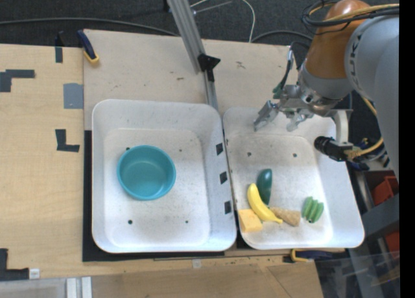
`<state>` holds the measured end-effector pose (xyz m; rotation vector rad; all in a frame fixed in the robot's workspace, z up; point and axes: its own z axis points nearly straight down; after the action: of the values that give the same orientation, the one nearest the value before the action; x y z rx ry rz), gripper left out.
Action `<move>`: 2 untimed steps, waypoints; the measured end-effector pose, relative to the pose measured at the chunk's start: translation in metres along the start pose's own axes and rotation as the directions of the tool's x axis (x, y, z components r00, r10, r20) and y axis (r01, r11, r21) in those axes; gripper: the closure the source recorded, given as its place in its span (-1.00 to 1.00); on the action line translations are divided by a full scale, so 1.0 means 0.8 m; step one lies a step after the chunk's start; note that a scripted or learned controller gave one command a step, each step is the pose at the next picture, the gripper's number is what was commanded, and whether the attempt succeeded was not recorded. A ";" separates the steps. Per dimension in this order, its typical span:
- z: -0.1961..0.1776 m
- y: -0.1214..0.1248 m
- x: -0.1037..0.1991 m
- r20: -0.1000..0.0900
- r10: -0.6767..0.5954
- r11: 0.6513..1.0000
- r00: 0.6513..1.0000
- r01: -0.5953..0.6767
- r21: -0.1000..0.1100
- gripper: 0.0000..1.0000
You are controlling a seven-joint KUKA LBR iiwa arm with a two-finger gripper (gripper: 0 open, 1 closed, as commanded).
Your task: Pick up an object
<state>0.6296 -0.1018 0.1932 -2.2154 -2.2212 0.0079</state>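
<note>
the gripper point(280, 118) is hovering open and empty over the right bin's point(337, 225) far edge (banana point(260, 204) lying well apart).

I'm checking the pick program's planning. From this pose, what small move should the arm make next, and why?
Probably travel toward the near end of the right bin and start lowering. The gripper hangs open over the bin's far edge, holding nothing, while the banana, dark green piece and green vegetable all lie clustered at the near end.
</note>
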 end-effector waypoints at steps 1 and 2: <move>0.056 -0.005 0.004 0.000 0.000 1.000 1.000 0.000 -0.001 -1.00; 0.124 -0.007 0.005 0.000 0.001 1.000 1.000 -0.001 0.000 -1.00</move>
<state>0.6234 -0.0979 0.0940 -2.2158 -2.2202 0.0083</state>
